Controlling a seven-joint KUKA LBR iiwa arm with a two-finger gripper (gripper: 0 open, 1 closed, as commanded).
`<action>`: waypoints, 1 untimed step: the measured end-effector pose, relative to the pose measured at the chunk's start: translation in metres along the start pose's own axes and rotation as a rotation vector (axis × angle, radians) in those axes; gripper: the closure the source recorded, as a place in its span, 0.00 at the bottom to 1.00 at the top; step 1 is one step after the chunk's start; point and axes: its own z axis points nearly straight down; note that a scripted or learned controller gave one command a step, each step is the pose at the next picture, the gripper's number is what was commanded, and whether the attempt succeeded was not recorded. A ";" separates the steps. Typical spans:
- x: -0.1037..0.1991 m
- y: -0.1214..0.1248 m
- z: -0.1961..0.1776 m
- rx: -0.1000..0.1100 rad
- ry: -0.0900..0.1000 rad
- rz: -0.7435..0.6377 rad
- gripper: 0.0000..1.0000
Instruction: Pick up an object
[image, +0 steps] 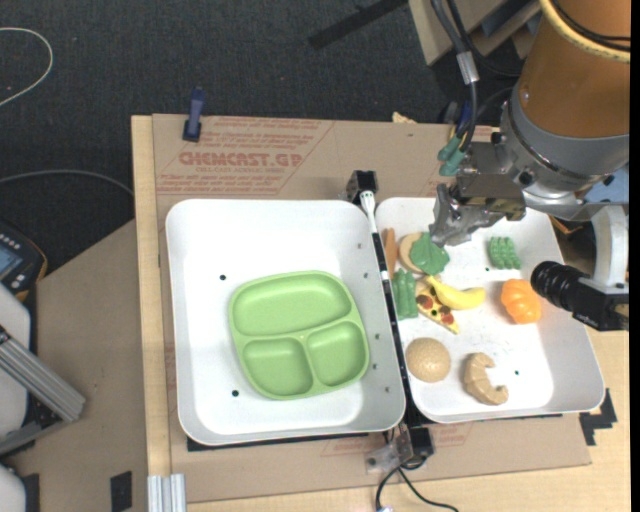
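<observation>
My gripper (452, 230) hangs low over the back left part of the right bin (570, 390). Its tip sits right above a green leafy toy (431, 256), which lies partly on a tan and white round piece (409, 249). Whether the tip touches the leafy toy is unclear. In the same bin lie a banana (458, 295), a red and yellow slice (438, 309), a long green piece (403, 296), a bumpy green block (503, 252), an orange (520, 301), a tan bun (428, 359) and a croissant (485, 379).
The left bin (190, 300) holds a green divided plate (297, 332). A black clip (362, 187) sits at the back where the bins meet. A black cylinder (565, 285) juts over the right bin's right side. Brown cardboard (250, 150) lies under both bins.
</observation>
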 end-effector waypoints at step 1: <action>0.000 0.001 -0.010 -0.002 0.000 -0.001 1.00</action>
